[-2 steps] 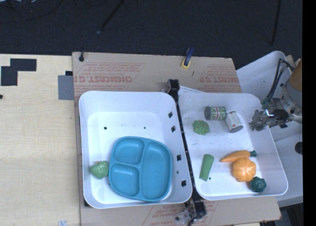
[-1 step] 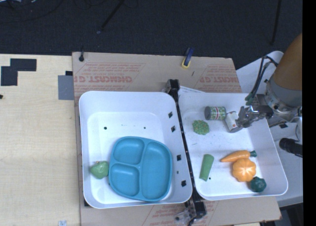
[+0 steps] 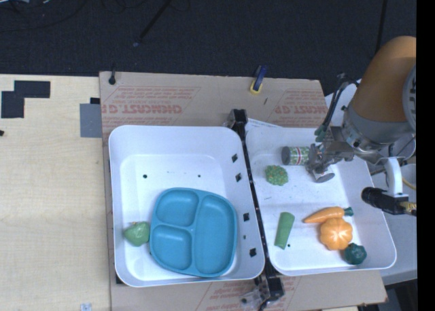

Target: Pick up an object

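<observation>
Here, the grey arm with its orange band (image 3: 387,75) reaches in over the right-hand shallow white bin (image 3: 380,252), and its two-finger gripper (image 3: 319,166) hangs low near that bin's far wall, just beside a small green-and-white can lying on its side (image 3: 295,155). Whether the pincer is wide or narrow cannot be told from this slant, and nothing is seen held between its tips. Taking the gripper as the mark: a bumpy green broccoli-like piece (image 3: 276,175) lies a little to its left, a long green cylinder (image 3: 284,229) lies nearer the camera, and an orange carrot (image 3: 327,214), a round orange fruit (image 3: 336,234) and a dark green ball (image 3: 354,254) cluster toward the near right corner. Well to the left, the other white bin (image 3: 136,147) bears a blue divided plastic plate (image 3: 194,231) with a pale green lump (image 3: 136,233) beside it.
</observation>
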You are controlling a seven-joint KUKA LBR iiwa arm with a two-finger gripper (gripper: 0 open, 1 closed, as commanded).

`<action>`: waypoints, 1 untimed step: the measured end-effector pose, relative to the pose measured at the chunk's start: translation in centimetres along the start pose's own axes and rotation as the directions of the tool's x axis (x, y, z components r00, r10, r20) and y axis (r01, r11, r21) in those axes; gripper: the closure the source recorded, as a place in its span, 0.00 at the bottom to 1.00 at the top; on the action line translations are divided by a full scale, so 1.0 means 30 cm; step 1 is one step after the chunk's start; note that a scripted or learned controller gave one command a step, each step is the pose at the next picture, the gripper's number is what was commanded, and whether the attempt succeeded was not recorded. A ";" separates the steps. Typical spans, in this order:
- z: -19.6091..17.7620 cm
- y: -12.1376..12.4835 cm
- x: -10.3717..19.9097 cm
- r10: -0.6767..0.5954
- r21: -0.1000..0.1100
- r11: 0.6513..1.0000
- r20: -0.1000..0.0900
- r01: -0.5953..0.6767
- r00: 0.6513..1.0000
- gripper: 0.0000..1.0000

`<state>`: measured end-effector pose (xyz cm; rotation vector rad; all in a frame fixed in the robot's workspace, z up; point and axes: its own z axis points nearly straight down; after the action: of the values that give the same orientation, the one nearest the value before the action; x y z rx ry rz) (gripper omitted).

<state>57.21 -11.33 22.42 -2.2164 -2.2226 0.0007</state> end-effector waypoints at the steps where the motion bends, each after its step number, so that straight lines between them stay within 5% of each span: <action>1: 0.027 0.073 0.147 0.000 -0.001 1.000 0.001 0.000 1.000 1.00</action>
<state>59.38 -6.92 21.61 -2.2176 -2.2233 0.0013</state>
